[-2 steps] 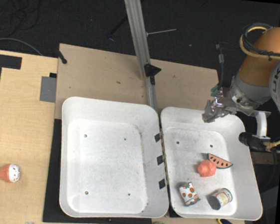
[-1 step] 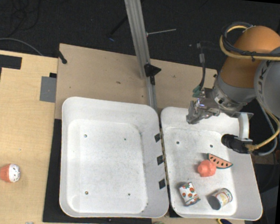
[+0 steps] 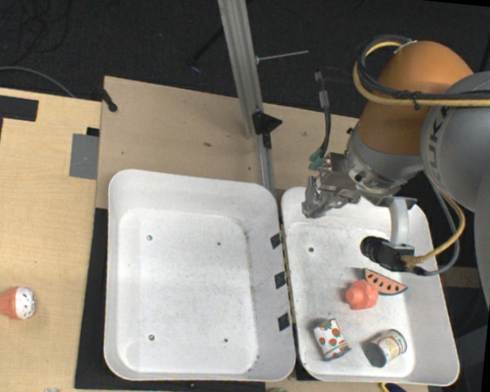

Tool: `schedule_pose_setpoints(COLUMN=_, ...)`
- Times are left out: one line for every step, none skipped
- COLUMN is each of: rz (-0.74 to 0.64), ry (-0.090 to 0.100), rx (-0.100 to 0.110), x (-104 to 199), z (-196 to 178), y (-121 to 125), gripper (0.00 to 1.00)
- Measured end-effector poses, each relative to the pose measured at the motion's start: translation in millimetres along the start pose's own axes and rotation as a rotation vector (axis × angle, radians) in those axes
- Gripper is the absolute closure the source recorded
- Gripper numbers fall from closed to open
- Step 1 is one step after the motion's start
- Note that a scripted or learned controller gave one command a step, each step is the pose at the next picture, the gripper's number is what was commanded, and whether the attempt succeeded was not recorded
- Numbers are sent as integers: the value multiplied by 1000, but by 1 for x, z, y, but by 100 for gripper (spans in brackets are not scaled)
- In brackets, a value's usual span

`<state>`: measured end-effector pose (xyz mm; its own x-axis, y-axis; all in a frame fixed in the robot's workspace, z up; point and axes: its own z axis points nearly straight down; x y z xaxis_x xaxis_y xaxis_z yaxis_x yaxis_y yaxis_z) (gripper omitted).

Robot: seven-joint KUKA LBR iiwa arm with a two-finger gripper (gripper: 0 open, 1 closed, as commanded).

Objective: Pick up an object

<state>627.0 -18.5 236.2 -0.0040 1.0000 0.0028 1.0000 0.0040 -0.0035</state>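
On a tan bench, two white bins, dark floor behind, end effector state unclear.

Two white bins sit side by side, the left bin and the right bin; the right bin holds four small things: one watermelon slice, one pink lump, one patterned can, one tipped jar; one orange-and-white ball lies on the bench.
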Motion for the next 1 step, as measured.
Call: schedule_pose_setpoints(rz=0, ry=0, rx=1, x=54, z=-8, y=-14, gripper=100)
